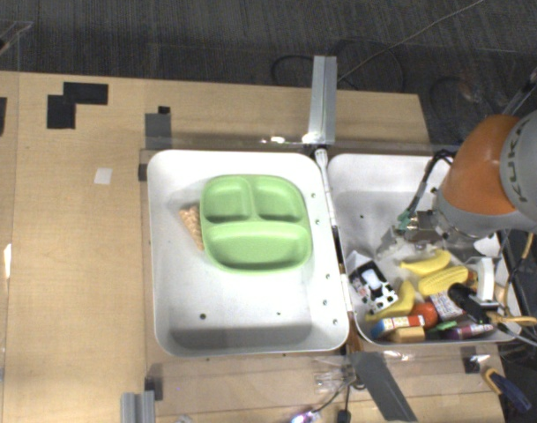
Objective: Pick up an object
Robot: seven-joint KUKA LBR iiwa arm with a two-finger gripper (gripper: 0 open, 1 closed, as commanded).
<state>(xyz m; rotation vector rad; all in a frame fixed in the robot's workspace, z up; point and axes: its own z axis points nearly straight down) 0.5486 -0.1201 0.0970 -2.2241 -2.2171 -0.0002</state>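
My gripper (411,230) hangs low in the right bin (374,183), just above and left of a yellow banana (434,265). The grey arm with its orange band (481,167) reaches in from the right and hides part of the bin's right side. A pile of small objects lies along the bin's near edge: a black-and-white box (371,283), a second yellow piece (400,299), a red-and-orange item (402,326) and a dark marker-like item (463,330). Nothing is visibly held by the gripper.
The left bin (171,307) holds a green divided plate (253,221) with a tan item (191,225) peeking out beside its left edge. A metal post (323,100) stands behind the wall between the bins. Cables trail at the right.
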